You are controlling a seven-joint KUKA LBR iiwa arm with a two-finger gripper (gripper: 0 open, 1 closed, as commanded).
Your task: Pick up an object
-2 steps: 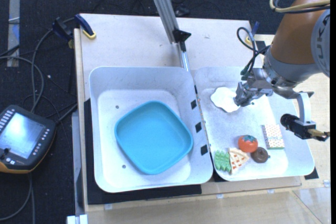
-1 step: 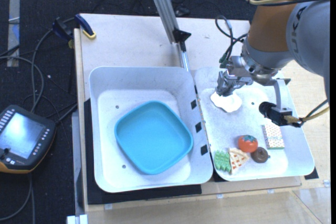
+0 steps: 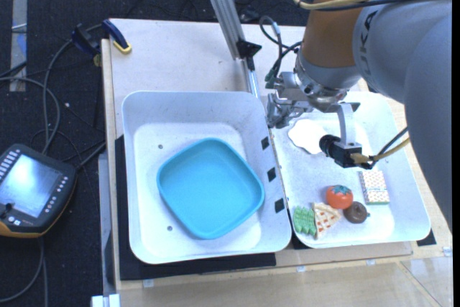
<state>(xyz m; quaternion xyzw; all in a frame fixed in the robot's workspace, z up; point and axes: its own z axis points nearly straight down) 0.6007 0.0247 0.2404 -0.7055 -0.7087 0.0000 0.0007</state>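
**Arm low over the right bin, toy food clustered at its near edge**

At the far left, off the light wooden surface [image 3: 180, 57], a handheld control pendant with a lit screen [image 3: 29, 187] lies on the dark floor among black cables. A blue-and-yellow clamp [image 3: 115, 37] grips the back left corner of the surface.

The left shallow white bin [image 3: 144, 111] holds a light blue, rounded-square plastic tray [image 3: 208, 187], lying flat and turned slightly askew near the middle of the bin.

An angled aluminium rail [image 3: 223, 0] runs down from the top of the view towards the seam between the two bins.

In the right shallow white bin [image 3: 410, 216], the tool [image 3: 282, 111] sits at the back left, close to the dividing wall; its fingers are too cluttered by cables and fittings for me to tell whether they are open or closed. Just beside it lies a flat white fried-egg-shaped piece [image 3: 307, 134]. A small black fitting [image 3: 341, 151] hangs from the wrist over the bin.

Along the near edge sit a green leafy toy [image 3: 303, 221], touching an orange-and-yellow pizza-slice toy [image 3: 325, 218]. Behind them stands a red tomato toy [image 3: 339, 195], with a brown round doughnut-like toy [image 3: 356, 212] just beside it. A pale speckled rectangular block [image 3: 374, 187] lies to the right.
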